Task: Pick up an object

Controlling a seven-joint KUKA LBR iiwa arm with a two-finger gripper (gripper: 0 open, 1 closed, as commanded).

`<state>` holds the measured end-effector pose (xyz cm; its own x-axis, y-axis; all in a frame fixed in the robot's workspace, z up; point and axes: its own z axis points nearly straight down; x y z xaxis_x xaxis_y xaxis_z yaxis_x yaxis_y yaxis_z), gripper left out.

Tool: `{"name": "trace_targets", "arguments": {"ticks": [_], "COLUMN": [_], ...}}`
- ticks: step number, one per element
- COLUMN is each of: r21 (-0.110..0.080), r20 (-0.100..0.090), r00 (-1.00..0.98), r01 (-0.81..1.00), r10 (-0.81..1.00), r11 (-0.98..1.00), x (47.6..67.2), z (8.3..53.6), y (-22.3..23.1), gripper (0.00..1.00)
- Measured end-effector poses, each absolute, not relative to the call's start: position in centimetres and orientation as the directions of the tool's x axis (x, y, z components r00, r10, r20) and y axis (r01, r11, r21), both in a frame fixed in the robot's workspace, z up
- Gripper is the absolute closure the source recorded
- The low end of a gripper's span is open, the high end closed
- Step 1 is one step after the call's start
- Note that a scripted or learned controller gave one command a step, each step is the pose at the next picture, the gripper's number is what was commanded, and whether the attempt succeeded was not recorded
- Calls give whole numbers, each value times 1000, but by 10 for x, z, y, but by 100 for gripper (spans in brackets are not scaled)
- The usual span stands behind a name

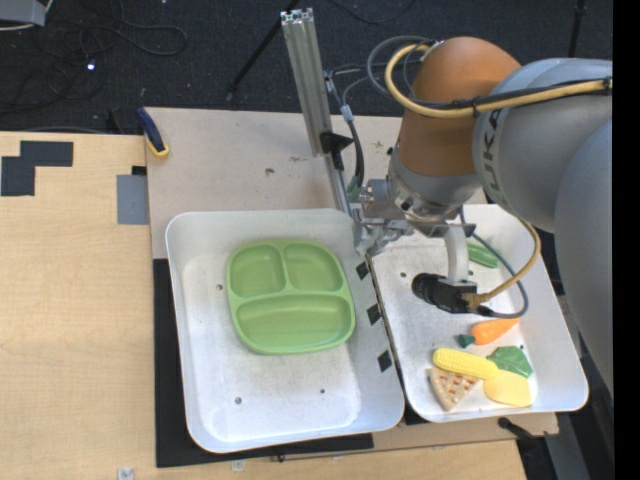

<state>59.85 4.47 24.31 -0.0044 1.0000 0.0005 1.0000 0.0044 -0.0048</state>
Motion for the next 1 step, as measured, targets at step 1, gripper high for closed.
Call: {"name": "trace_targets", "arguments": {"ticks": [1], "r21": [-3], "r20": [1], "r00": [-6], "r01": [1000], "r10": [1000], "r11": [6], "x": [602], "z": [233], "y": [105], "gripper": [100]}}
